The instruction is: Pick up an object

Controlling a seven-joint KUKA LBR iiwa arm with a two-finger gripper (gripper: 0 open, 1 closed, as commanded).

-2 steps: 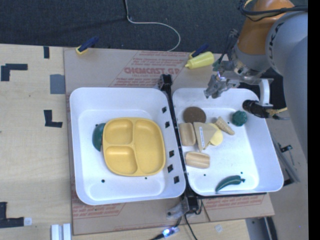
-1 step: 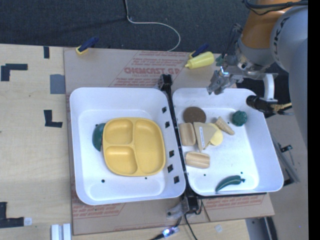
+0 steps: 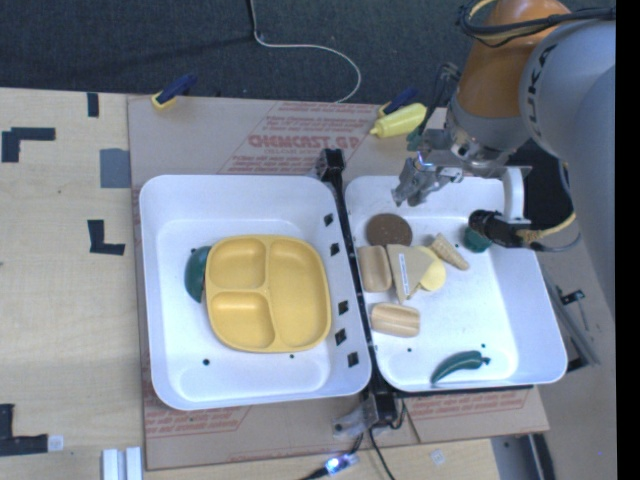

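Camera view shows the end effector (image 3: 413, 190) above the right bin (image 3: 520, 338), holding nothing; its opening I cannot tell. It should descend straight on the brown disc (image 3: 388, 230) just below.

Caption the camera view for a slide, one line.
Gripper hovers over the right bin of toy foods; yellow divided plate lies in the left bin.

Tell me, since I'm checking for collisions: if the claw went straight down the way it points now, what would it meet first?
Probably the white floor of the right bin near its far-left corner. The claw hangs above bare plastic there; the round brown disc lies just nearer the camera, though depth is hard to judge from this slanted view.
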